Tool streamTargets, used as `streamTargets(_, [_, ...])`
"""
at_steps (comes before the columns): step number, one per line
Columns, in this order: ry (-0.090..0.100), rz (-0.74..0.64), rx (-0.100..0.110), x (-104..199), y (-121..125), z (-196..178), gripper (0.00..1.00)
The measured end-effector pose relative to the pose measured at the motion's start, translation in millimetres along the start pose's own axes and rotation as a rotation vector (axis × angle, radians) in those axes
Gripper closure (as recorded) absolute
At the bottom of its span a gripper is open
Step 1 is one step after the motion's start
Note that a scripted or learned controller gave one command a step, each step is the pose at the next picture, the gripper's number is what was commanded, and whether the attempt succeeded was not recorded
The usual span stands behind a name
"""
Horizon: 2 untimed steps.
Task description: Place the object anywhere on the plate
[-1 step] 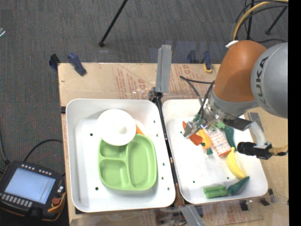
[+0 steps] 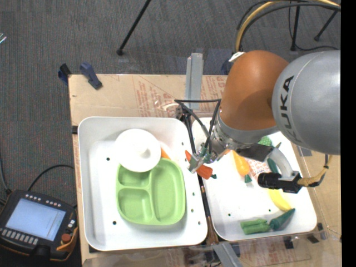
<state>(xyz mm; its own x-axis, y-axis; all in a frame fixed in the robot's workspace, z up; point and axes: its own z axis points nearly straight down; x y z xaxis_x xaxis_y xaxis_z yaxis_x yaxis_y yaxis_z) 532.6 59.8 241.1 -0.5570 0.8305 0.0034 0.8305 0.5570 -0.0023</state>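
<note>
A light green divided plate (image 2: 151,196) lies in the left bin (image 2: 89,204), and a white round dish (image 2: 138,149) overlaps its far edge. My gripper (image 2: 199,164) hangs over the wall between the two bins, just right of the plate's far right corner. A small orange-red object (image 2: 206,172) sits between its fingers, so the gripper is shut on it. The arm's wide orange and grey wrist hides much of the right bin's back.
An orange sliver (image 2: 165,153) peeks out beside the white dish. The right bin (image 2: 233,216) holds an orange piece (image 2: 242,164), a yellow banana-like piece (image 2: 280,200), green pieces (image 2: 254,226) and a teal piece (image 2: 281,219). A pendant (image 2: 36,221) lies at lower left.
</note>
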Motion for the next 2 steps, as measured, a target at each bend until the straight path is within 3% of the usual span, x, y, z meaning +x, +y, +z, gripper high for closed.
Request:
streamTargets(1, [-0.003,-0.16,-0.001,46.7,-19.6,-47.6,1.0])
streamTargets(2, [-0.004,-0.212,-0.001,39.6,7.3,-73.6,1.0])
